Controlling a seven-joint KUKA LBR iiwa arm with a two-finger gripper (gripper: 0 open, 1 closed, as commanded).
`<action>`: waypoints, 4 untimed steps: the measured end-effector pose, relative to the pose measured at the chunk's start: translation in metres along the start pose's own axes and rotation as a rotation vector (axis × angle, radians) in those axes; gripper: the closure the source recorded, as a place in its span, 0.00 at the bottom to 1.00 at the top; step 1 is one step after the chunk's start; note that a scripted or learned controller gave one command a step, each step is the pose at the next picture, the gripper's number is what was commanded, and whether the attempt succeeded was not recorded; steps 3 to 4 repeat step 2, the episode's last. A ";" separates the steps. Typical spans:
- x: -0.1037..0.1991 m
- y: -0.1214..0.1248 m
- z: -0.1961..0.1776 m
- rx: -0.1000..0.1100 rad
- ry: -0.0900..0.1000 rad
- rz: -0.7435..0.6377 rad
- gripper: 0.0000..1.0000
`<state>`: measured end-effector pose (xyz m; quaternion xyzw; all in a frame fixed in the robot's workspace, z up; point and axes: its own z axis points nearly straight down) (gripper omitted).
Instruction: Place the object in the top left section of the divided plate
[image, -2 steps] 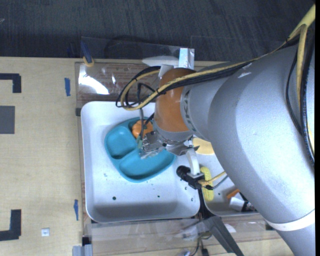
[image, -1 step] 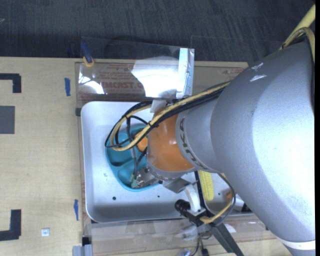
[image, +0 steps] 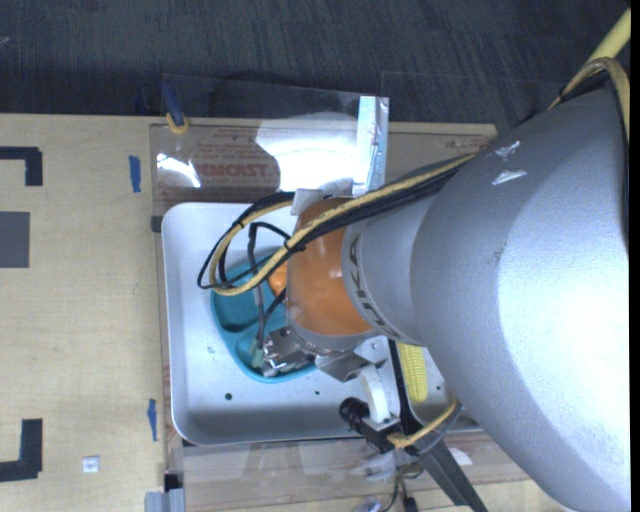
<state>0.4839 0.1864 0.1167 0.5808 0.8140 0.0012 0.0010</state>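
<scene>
Divided plate lies under the arm reaching low into the bin; hand hidden, grip unclear.

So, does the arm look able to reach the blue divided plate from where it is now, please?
Probably yes: the arm already hangs directly over the blue plate in the white bin, its wrist covering most of it. Nothing visible stands between them, though the gripper's fingers are hidden.

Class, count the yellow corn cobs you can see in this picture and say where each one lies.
1. A corn cob lies at the right side of the white bin, beside the arm; the arm may hide others.
</scene>
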 end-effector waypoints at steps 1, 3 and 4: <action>0.001 -0.003 -0.097 -0.001 0.000 -0.152 1.00; -0.101 -0.026 -0.067 0.006 0.000 -0.257 1.00; -0.101 -0.026 -0.067 0.006 0.000 -0.257 1.00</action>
